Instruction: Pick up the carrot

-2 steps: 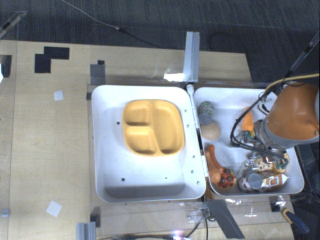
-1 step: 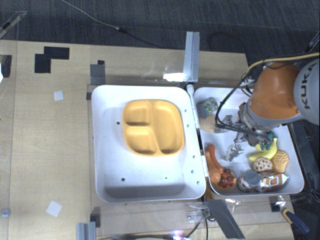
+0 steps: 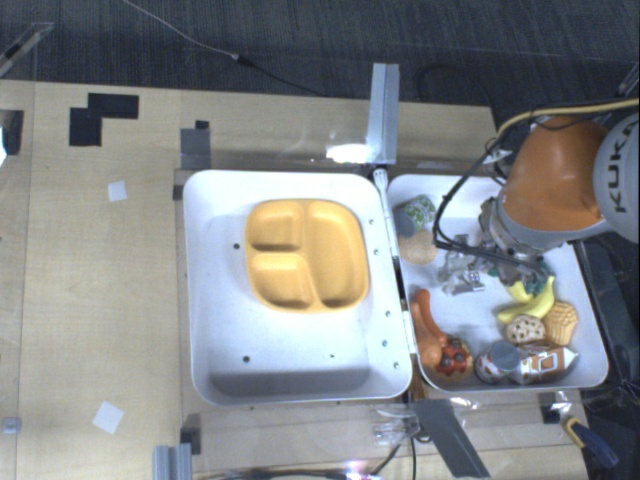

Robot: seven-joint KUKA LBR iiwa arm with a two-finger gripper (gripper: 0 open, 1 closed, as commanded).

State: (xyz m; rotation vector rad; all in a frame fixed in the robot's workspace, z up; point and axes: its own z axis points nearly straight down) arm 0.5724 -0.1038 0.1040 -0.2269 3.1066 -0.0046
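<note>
Nearest, along the right bin's (image 3: 596,360) near edge, sit small packaged items and a cookie, none of them the target. Just left of these the carrot (image 3: 428,325) lies against the bin's left wall, untouched, so the pick is not yet made. Farther in, the gripper (image 3: 462,274) hangs above the bin floor, right of the carrot and apart from it; whether its claw is open or closed cannot be told. Reaching, closing and lifting all remain, by my judgement.

Pale wooden bench (image 3: 90,298) with two white bins side by side: left bin (image 3: 220,348), right bin (image 3: 590,353).
</note>
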